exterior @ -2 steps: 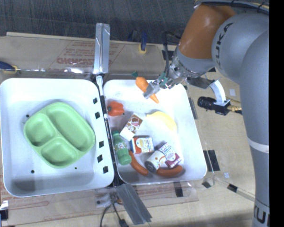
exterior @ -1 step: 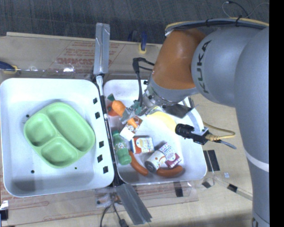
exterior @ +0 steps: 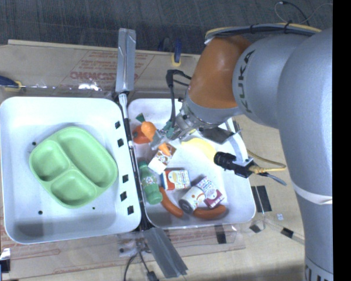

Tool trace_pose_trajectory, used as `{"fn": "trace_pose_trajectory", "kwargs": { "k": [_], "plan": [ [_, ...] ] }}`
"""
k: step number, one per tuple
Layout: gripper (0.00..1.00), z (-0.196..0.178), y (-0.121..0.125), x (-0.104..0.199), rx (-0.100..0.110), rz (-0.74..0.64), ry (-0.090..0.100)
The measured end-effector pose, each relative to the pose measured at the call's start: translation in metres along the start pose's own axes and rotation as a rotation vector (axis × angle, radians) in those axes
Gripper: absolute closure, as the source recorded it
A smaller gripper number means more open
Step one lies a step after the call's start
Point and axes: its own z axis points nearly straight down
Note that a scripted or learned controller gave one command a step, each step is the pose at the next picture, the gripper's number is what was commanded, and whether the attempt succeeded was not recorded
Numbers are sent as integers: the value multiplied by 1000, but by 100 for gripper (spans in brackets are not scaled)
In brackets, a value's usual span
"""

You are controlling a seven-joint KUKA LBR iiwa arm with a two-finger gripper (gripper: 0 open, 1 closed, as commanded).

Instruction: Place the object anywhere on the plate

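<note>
A light green plate [exterior: 75,165] with three compartments lies in the left bin [exterior: 17,122]; nothing rests on it. My gripper [exterior: 167,132] is low over the upper left part of the right bin [exterior: 243,206]. It sits just right of an orange toy food piece [exterior: 141,132] and just above a small white and orange carton [exterior: 162,153]. The orange wrist band and grey arm cover the bin's upper right. I see nothing clearly held.
Lower in the right bin lie a green bottle [exterior: 150,183], a red and white box [exterior: 176,179], a can [exterior: 190,201], a printed packet [exterior: 210,192], two sausages [exterior: 171,206] and a yellow item [exterior: 202,148]. A metal divider [exterior: 126,57] separates the bins.
</note>
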Motion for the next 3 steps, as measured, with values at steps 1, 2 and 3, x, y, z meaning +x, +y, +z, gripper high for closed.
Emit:
{"fn": "trace_pose_trajectory", "kwargs": {
  "k": [1, 2, 3],
  "plan": [
    [100, -1, 31, 45, -3, -256, -2],
    [0, -1, 31, 44, -3, -255, -2],
    [100, -8, 32, 43, -1, -257, -3]
  ]
}}
